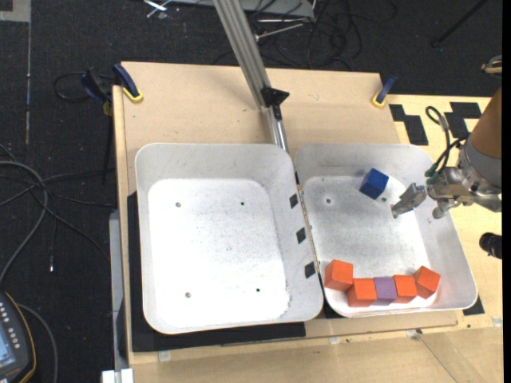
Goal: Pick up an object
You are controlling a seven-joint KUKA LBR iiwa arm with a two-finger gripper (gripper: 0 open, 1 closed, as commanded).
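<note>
Jaws (415, 200) stand apart with nothing between them, low over the right bin (447, 238). Blue cube (373, 183) lies just beside, toward the bin's far wall. Approach step in hand; the next move requires shifting over the cube, then closing.

Grey arm (485, 154), orange band
</note>
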